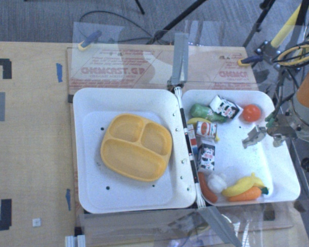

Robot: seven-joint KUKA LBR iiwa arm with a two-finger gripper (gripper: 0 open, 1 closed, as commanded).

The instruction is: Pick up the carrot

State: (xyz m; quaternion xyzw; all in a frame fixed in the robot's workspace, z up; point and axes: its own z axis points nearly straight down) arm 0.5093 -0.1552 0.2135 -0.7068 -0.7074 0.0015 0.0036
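Hovering over the shallow white right-hand bin (283,187) at its three o'clock edge, the grey two-finger gripper (266,138) shows fingers spread apart, gripping nothing. Down at six o'clock lies the orange plastic carrot (243,194), touching a yellow plastic banana (242,184).
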